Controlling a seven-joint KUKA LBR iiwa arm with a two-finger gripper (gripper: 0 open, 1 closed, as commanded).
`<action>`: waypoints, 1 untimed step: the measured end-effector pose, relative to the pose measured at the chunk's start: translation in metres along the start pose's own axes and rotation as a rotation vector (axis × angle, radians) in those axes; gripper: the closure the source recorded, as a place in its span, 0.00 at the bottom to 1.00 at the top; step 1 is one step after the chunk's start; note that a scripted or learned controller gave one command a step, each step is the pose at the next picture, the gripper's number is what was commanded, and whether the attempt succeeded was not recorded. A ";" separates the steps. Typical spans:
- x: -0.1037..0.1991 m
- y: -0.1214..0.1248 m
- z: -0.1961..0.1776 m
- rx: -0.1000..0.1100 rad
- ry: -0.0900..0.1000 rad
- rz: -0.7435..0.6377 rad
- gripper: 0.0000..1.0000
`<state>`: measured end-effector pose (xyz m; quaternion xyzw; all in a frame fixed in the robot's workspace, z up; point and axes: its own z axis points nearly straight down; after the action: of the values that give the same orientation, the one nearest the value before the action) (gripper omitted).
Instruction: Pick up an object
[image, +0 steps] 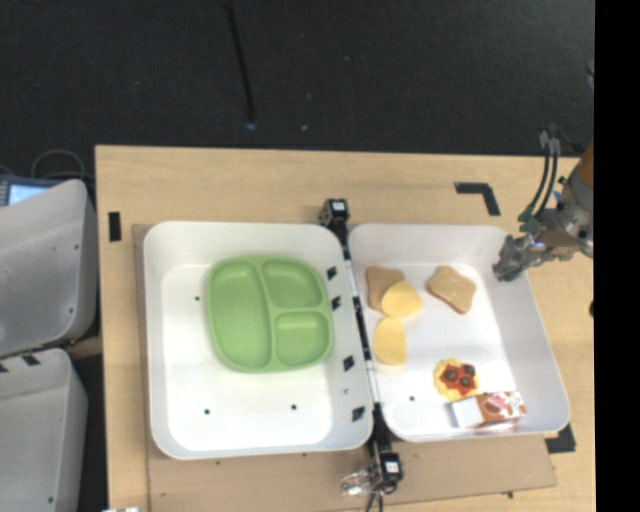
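Note:
The right bin (520, 330) holds several toy foods. A tan bread slice (452, 288) lies toward the back, and a brown piece (379, 282) sits near the divider with a yellow wedge (401, 299) against it. A second yellow piece (389, 342) lies below them. Toward the front are a small pizza-like piece with red dots (456, 376) and a red and white packet (488, 408). My gripper (508, 262) hangs over the bin's back right rim, apart from all the foods, with nothing seen in it.
In the left bin (180, 400) lies a green divided plate (269, 313). Black clips line the seam between the two bins (352, 330). Cables run up from the wrist at the right edge (548, 180). Grey covers stand left of the bench (40, 270).

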<state>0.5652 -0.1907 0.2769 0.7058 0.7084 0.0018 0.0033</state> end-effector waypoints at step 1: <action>0.047 0.018 -0.005 0.005 0.002 -0.003 1.00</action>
<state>0.5831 -0.1433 0.2823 0.7046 0.7096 0.0010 0.0008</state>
